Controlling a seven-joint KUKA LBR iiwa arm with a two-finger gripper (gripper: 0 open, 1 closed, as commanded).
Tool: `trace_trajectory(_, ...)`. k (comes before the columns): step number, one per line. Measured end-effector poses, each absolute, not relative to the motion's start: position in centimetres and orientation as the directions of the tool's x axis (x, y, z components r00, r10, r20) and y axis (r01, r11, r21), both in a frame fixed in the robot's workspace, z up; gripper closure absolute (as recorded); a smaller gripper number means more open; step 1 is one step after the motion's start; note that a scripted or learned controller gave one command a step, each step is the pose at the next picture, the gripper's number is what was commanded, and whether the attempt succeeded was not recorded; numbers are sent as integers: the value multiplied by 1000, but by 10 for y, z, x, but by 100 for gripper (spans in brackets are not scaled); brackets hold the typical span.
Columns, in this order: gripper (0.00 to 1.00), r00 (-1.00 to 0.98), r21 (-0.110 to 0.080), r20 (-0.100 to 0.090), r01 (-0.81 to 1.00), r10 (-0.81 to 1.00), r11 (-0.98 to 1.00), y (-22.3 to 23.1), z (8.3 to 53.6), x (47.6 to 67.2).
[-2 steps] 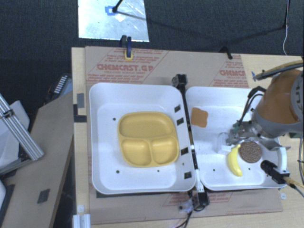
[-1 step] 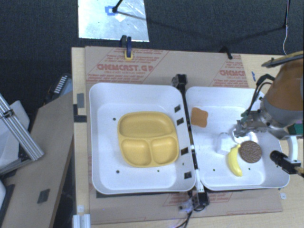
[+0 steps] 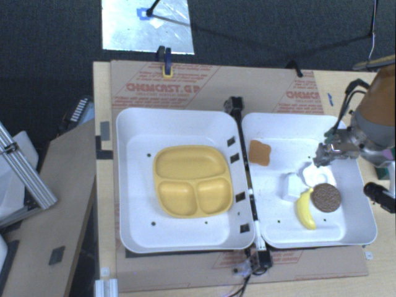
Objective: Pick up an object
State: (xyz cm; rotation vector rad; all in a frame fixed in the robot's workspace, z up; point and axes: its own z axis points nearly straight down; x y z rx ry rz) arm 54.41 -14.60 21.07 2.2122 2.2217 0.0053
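The right bin [image 3: 346, 231] holds several small items. An orange-brown toast slice [image 3: 260, 153] lies near its left wall. A yellow banana [image 3: 305, 210] lies toward the front, touching a round brown cookie [image 3: 325, 197]. A white block [image 3: 291, 186] stands left of the banana, and a flat white piece [image 3: 312, 176] lies just behind the cookie. My gripper [image 3: 322, 158] reaches in from the right and hangs over the bin's right half, just above and behind the flat white piece. Nothing visible is held in it.
The left bin [image 3: 133, 141] holds a yellow three-compartment plate [image 3: 190, 179]. A black divider strip [image 3: 240, 166] runs between the bins. Both bins rest on a cardboard sheet [image 3: 185, 85]. A black part [image 3: 378, 193] sticks out by the right bin's right rim.
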Motion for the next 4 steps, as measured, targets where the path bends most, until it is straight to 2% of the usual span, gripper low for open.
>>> trace_trajectory(1,100,-5,7,-2,1000,1000,5,-143,256,541)
trace_trajectory(4,100,-11,1,3,1000,1000,11,33,226,539)
